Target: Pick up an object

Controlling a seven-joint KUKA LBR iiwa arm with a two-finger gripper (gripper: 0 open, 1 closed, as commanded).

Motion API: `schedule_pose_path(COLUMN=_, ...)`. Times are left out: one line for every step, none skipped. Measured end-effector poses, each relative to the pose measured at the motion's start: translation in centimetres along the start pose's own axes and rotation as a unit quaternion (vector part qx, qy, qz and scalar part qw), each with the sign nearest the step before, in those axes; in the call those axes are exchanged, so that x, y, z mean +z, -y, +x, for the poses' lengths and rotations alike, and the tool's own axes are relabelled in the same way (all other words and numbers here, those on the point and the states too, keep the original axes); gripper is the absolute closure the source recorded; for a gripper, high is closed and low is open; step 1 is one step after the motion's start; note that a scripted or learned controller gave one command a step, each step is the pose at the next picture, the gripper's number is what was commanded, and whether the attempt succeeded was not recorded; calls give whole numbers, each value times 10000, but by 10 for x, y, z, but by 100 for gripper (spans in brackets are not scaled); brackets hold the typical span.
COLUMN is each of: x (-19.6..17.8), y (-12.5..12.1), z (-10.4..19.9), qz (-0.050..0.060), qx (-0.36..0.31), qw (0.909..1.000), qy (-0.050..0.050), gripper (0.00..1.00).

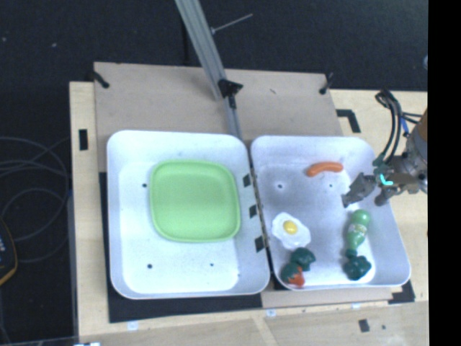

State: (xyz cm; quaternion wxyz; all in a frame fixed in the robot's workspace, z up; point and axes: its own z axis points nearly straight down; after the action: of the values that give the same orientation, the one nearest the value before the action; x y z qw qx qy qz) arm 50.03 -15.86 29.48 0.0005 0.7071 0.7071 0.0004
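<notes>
The right bin [281, 157] holds an orange sausage [323, 169] near its back, a fried egg [290, 229] by its left wall, a green and red vegetable piece [297, 263] at the front, a pale green bottle-like toy [356, 226] and a dark green piece [356, 267] at the front right. My gripper [367, 192] hangs over the right side of this bin, just above the pale green toy. Its fingers [356, 190] are spread with nothing between them.
A green square plate [194, 200] lies in the left bin [126, 193]. A grey metal pole [205, 45] slants up from between the bins at the back. Cables [392, 121] trail from the arm at the right edge.
</notes>
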Motion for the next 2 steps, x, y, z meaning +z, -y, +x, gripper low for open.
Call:
schedule_pose_path(x=0, y=0, z=0, qz=0, qx=0, qw=10000, qy=0, gripper=0)
schedule_pose_path(x=59, y=5, z=5, qz=28, qx=1, qw=10000, qy=-3, gripper=0)
